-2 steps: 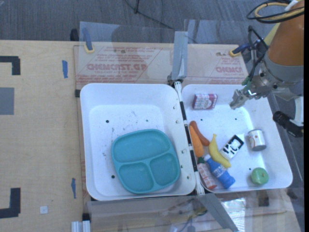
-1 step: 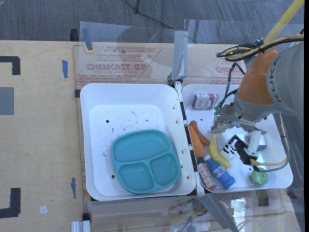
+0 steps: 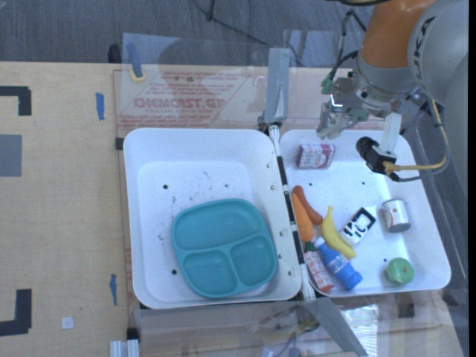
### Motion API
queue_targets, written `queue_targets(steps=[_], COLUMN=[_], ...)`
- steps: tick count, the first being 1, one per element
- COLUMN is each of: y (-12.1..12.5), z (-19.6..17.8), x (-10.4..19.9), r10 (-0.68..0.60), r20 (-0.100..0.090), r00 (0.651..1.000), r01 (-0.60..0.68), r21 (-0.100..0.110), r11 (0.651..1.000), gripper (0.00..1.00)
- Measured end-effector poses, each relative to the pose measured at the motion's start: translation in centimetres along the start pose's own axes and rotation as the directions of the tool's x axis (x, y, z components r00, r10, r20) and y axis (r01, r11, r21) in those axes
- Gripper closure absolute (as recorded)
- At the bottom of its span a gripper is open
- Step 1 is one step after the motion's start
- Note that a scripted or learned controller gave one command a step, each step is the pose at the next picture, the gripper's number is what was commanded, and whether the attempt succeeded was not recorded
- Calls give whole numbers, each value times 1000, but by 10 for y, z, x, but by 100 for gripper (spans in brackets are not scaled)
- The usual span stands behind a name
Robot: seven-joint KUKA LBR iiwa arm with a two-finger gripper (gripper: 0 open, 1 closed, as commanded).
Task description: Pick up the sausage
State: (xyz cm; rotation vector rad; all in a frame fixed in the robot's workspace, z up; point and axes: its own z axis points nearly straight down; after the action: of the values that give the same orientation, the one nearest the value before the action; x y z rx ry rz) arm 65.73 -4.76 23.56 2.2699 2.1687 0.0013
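- Camera view looks down at a slant on two white bins that stand side by side on the bench.
- The left bin (image 3: 149,155) holds a teal divided plate (image 3: 223,245), which lies in its near half; small dark specks are on the bin floor above the plate.
- The right bin (image 3: 431,222) holds several small things.
- The sausage (image 3: 307,204), reddish-brown, lies along the left wall of the right bin and touches an orange carrot (image 3: 303,225) just beside it.
- A yellow banana (image 3: 336,233) lies to the right of the carrot, and a black and white box (image 3: 359,223) touches its upper end.
- A blue bottle with a red cap (image 3: 336,263) and a flat red and white packet (image 3: 317,270) lie near the front left corner of this bin.
- A small pink carton (image 3: 315,155) stands near the far edge, a silver can (image 3: 394,215) lies on its side toward the right, and a green apple (image 3: 400,271) sits in the front right corner.
- The gripper (image 3: 335,121) hangs over the far edge of the right bin, above the pink carton and well apart from the sausage.
- The fingers point down with nothing between them, but if they are spread or closed is not possible to tell.
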Motion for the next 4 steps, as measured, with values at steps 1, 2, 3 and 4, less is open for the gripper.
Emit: queue_targets(steps=[1, 2, 3, 4], y=[0, -18, -66, 4], z=[1, 76, 141, 149], x=[0, -47, -61, -116], r10=[-1, -24, -441, -473], r20=[0, 0, 0, 1], r00=[1000, 1000, 898, 881], r01=[1, 24, 441, 473], r21=[1, 3, -3, -3], r11=[1000, 1000, 898, 881], gripper=[0, 0, 0, 0])
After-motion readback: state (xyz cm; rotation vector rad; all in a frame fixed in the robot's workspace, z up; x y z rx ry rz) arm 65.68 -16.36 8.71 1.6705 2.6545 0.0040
